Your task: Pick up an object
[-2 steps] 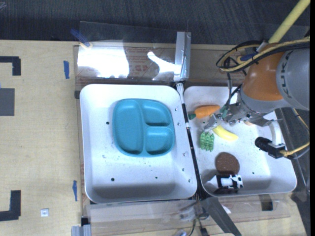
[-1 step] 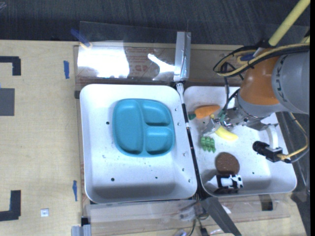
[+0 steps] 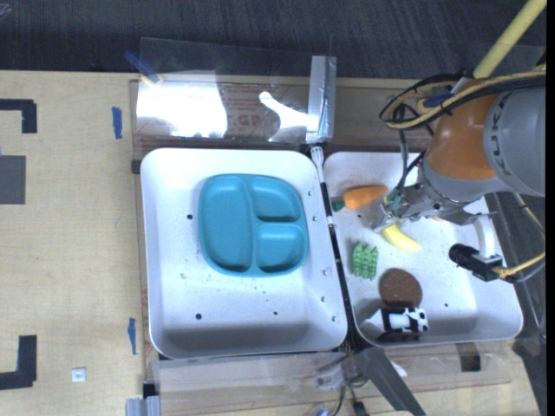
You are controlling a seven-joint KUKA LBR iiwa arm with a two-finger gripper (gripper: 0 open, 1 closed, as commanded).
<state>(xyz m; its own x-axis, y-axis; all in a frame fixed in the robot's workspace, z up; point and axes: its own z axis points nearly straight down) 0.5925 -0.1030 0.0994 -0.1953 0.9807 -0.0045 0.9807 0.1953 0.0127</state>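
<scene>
The yellow banana [image 3: 401, 237] is seen in the right bin [image 3: 494, 319], below the orange carrot [image 3: 364, 198]; it is judged light, stiff and smooth, best taken across its middle. The pincer [image 3: 392, 215] is lowered just beside it, and whether it is clenched cannot be told.

Looking down on the wooden tabletop [image 3: 69, 258]: the left bin [image 3: 165, 319] carries a blue divided plate [image 3: 253, 224]. Over the right bin [image 3: 494, 306], the grey arm [image 3: 512, 146] reaches in, its jaws low just beside a yellow banana [image 3: 401, 237] and an orange carrot [image 3: 364, 198]. Nearer the front: a green block [image 3: 364, 260], a brown disc [image 3: 400, 287], a black-and-white toy cow [image 3: 401, 321].
</scene>
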